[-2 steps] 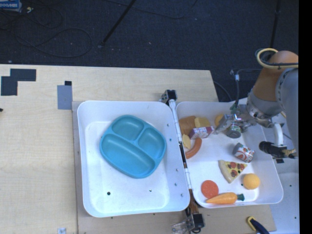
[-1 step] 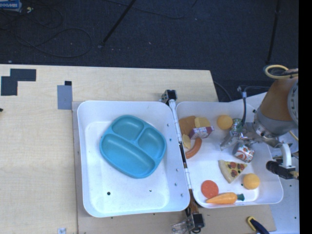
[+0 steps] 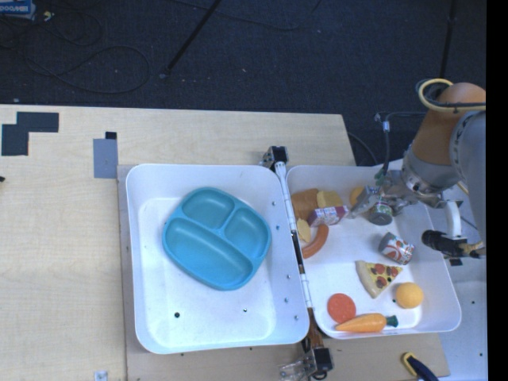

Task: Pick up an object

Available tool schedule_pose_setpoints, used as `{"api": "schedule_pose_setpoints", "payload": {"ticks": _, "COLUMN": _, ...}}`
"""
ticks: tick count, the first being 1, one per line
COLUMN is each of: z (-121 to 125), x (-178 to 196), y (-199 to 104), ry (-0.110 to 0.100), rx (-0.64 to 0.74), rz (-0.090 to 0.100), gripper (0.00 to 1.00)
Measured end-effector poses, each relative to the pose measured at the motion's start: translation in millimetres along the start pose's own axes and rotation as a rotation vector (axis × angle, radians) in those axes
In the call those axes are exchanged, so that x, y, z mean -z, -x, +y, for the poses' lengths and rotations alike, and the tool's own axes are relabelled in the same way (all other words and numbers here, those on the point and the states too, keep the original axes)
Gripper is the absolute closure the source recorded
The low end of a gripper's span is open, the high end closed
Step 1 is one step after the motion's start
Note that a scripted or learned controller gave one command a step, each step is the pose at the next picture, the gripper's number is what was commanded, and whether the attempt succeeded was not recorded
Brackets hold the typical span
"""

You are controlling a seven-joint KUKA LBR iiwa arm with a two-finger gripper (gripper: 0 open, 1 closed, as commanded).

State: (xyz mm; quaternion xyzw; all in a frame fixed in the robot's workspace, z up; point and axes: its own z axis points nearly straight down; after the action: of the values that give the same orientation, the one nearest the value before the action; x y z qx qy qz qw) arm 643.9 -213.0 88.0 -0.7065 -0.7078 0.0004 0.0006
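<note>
Reaching in from three o'clock, the arm (image 3: pixel 444 145) held its pincer (image 3: pixel 379 201) low over the right bin (image 3: pixel 444 312), near that bin's twelve o'clock wall; whether it pinched anything could not be told. A small crumpled silvery can (image 3: pixel 395 248) lay just at five o'clock of the pincer. At nine o'clock sat a brown bun (image 3: pixel 303 202), a purple-labelled packet (image 3: pixel 328 215) and a curved sausage (image 3: pixel 315 241), crowding that side. Toward six o'clock lay a flat pizza wedge (image 3: pixel 378 277), a round orange fruit (image 3: pixel 409 294), a red disc (image 3: pixel 342 306) and a tapered carrot (image 3: pixel 363 323). The left bin (image 3: pixel 151 324) on the pale wooden worktop (image 3: pixel 55 252) carried a smooth blue divided plate (image 3: pixel 216 237).
</note>
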Motion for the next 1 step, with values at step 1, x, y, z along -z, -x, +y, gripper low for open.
{"api": "schedule_pose_setpoints", "payload": {"ticks": 1, "z": -90.2, "x": -0.1, "y": 0.3, "ry": 0.000, "rx": -0.002, "rz": 0.000, "gripper": 0.00}}
